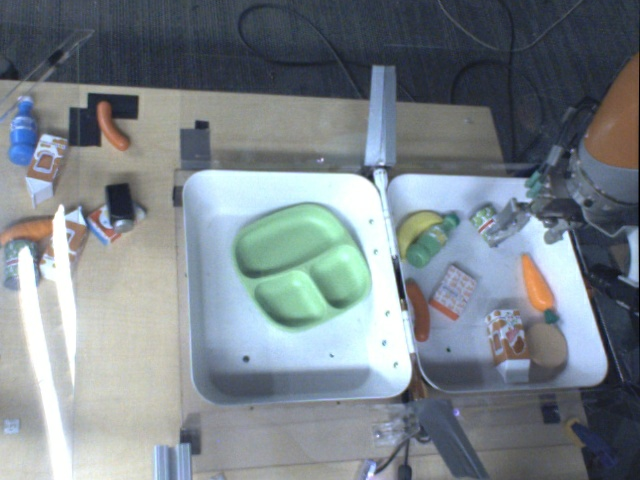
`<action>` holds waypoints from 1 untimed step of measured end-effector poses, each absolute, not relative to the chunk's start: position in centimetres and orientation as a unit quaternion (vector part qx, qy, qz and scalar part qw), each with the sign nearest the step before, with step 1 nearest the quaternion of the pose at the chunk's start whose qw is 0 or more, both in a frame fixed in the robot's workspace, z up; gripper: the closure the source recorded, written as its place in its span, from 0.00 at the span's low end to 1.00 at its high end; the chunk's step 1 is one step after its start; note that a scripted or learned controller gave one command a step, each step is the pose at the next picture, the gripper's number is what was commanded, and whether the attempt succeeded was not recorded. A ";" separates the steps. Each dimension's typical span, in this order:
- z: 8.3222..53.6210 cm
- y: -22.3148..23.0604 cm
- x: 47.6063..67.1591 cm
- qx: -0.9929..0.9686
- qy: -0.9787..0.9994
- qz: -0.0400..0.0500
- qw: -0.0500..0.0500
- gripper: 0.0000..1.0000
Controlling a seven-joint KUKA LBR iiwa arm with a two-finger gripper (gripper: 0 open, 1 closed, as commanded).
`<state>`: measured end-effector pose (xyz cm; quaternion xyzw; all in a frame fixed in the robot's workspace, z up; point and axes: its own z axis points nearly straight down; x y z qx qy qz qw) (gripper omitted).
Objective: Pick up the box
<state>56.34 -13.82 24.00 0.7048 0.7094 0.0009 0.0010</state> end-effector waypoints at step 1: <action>9.8 -10.4 57.1 0.719 0.695 0.001 0.000 0.00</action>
